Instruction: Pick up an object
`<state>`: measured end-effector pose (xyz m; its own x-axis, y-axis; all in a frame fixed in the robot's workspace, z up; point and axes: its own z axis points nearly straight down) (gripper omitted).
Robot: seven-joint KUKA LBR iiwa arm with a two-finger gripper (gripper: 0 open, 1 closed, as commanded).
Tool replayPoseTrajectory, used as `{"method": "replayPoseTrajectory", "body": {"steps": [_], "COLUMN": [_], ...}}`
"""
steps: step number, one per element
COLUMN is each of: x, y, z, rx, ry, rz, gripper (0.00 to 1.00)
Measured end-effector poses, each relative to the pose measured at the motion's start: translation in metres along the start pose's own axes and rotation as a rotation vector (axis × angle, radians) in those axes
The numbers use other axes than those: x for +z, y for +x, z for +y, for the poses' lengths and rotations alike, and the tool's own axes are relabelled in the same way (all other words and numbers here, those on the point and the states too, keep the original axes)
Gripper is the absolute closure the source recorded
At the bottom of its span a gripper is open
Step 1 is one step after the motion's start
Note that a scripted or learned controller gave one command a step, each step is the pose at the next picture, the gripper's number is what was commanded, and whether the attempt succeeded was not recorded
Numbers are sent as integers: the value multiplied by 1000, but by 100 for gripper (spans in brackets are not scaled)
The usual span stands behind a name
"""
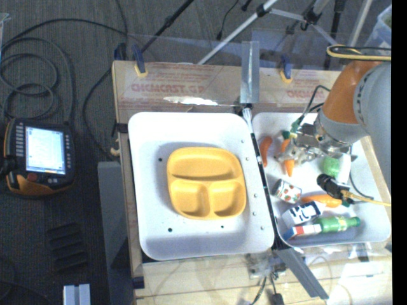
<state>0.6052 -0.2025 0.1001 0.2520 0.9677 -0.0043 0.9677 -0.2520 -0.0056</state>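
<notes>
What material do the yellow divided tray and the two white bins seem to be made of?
Yellow divided tray: likely molded plastic, matte to slightly glossy; its color is even and its compartment edges are rounded. Left white bin and right white bin: probably thin formed plastic, smooth, with rounded corners. Painted metal cannot be excluded.

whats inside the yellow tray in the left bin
Nothing visible: the yellow tray shows three bare compartments, lying in the left bin. No part of it is covered.
</notes>
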Motion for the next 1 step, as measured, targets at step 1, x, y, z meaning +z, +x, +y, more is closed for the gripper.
{"method": "replayPoseTrajectory", "body": {"steps": [1], "x": [-107], "y": [27], "z": [6], "rx": [96], "ry": [-3], "rz": [1], "gripper": [100]}}
